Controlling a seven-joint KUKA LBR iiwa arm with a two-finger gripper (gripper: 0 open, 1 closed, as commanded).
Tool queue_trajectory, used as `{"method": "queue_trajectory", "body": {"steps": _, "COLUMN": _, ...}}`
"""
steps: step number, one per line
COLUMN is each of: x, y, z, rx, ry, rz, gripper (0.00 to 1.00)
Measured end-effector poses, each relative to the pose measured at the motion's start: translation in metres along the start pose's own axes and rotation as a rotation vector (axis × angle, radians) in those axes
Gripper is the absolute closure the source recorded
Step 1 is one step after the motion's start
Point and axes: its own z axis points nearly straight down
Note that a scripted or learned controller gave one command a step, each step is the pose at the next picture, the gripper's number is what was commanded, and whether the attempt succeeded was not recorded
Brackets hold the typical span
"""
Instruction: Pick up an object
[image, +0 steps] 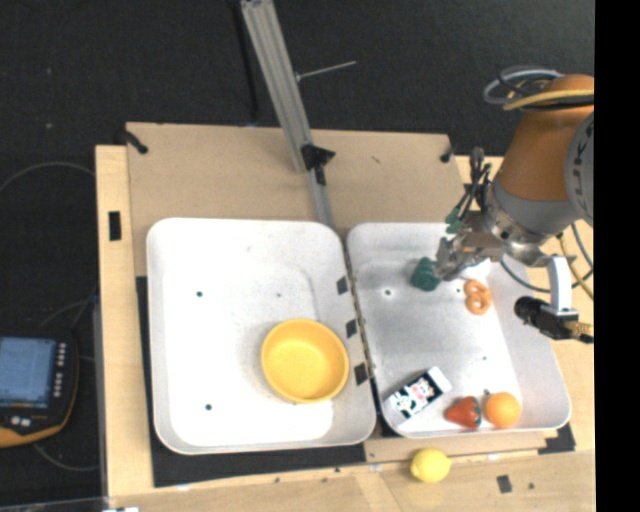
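In the right bin (440, 340) a small teal object (425, 275) lies near the back. My gripper (452, 260) hangs just to its right and slightly above, its tip touching or nearly touching the teal object. An orange pretzel-shaped piece (478, 297) lies to the right of the gripper. Along the bin's front lie a black-and-white box (418, 392), a red fruit-like piece (462, 412) and an orange ball (502, 408). The left bin (200, 270) holds a yellow bowl (305, 360).
A yellow lemon (430, 465) lies on the bench in front of the right bin, outside it. A slanted metal post (290, 100) rises behind the bins. A black part of the arm's cabling (545, 318) overhangs the right bin's right edge.
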Motion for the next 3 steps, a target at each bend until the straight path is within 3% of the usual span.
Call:
{"method": "queue_trajectory", "body": {"steps": 1, "x": 0.049, "y": -0.018, "z": -0.011, "rx": -0.002, "ry": 0.003, "rz": -0.004, "gripper": 1.00}}
{"method": "queue_trajectory", "body": {"steps": 3, "x": 0.151, "y": -0.030, "z": -0.026, "rx": 0.000, "ry": 0.005, "rz": -0.003, "gripper": 1.00}}
